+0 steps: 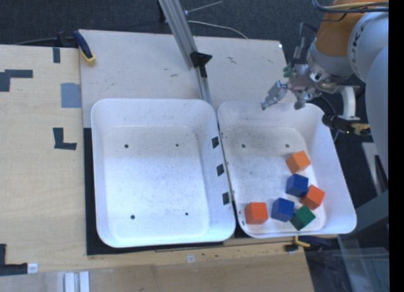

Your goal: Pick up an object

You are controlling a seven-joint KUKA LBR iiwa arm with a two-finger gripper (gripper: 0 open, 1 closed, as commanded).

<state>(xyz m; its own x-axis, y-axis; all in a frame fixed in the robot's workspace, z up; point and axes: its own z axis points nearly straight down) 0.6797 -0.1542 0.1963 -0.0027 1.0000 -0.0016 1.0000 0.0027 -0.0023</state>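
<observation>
Several small cubes lie in the near right part of the right bin (252, 134): an orange cube (298, 161), a blue cube (297, 185), a second orange cube (314, 196), a second blue cube (283, 209), a green cube (303, 217) and a third orange cube (255, 212). My gripper (284, 100) hangs above the bin's far edge, well away from the cubes. It is open, and nothing sits between its fingers.
The left bin (151, 171) adjoins the right one. A slanted metal strut (180, 23) rises behind the bins. A blue and yellow clamp (84, 46) lies at the bench's far left corner. Black clips (219, 169) sit along the seam between the bins.
</observation>
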